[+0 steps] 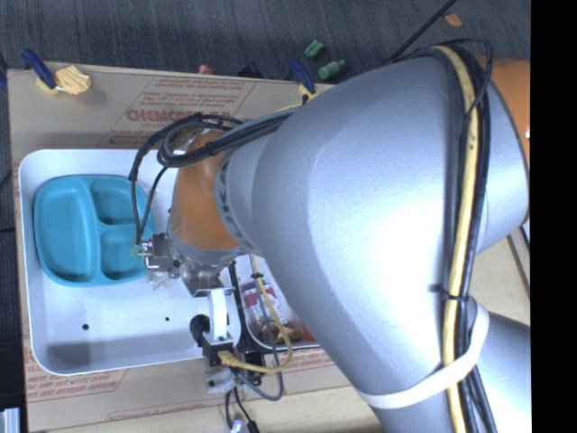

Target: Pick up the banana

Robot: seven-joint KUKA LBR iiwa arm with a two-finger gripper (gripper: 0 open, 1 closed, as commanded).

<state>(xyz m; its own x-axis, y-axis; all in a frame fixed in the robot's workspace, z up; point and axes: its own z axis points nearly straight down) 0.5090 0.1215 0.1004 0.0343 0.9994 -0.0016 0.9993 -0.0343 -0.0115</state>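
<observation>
From the camera view, your arm (379,215) covers most of the left bin (54,332), wrist beside the blue tray (86,228). You cannot tell the end effector's state, nor where the banana lies. Confirm its position before descending.

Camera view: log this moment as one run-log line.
arm: over bins, blocking most of view | left bin: blue divided tray at its far end | banana: hidden | grasp: unconfirmed
</observation>
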